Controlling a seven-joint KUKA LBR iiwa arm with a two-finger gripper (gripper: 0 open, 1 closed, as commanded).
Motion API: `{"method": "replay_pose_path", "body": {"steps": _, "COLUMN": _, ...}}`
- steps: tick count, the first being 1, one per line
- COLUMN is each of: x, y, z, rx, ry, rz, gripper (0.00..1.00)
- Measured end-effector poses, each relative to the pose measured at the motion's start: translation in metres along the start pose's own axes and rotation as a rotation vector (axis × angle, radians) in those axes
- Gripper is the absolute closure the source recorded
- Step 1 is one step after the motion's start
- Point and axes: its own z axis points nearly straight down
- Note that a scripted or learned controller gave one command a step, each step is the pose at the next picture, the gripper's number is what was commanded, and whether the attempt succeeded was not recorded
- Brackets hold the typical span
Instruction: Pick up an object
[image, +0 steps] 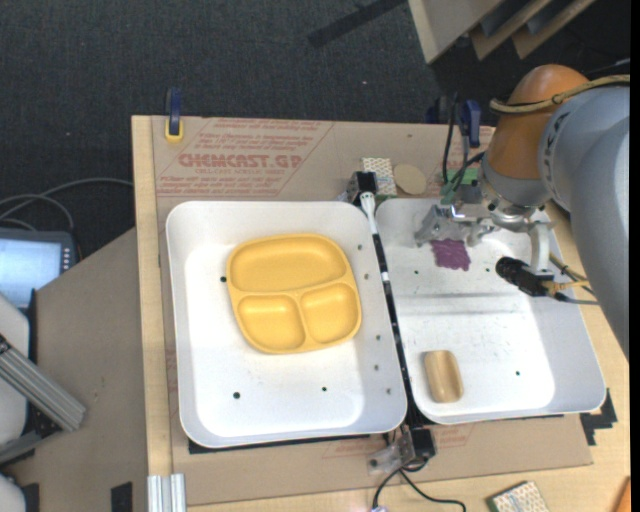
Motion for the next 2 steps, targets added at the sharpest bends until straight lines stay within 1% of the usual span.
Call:
{"method": "replay_pose_path", "body": {"steps": 1, "x": -0.058, "y": -0.047, "z": 0.000, "rx": 0.011, "ry": 0.000, "rz": 0.008, "gripper": 0.00}}
{"method": "replay_pose_path", "body": {"steps": 2, "x": -0.018, "y": -0.007, "z": 0.000, "rx": 0.001, "ry": 0.000, "rz": -0.002, "gripper": 0.00}}
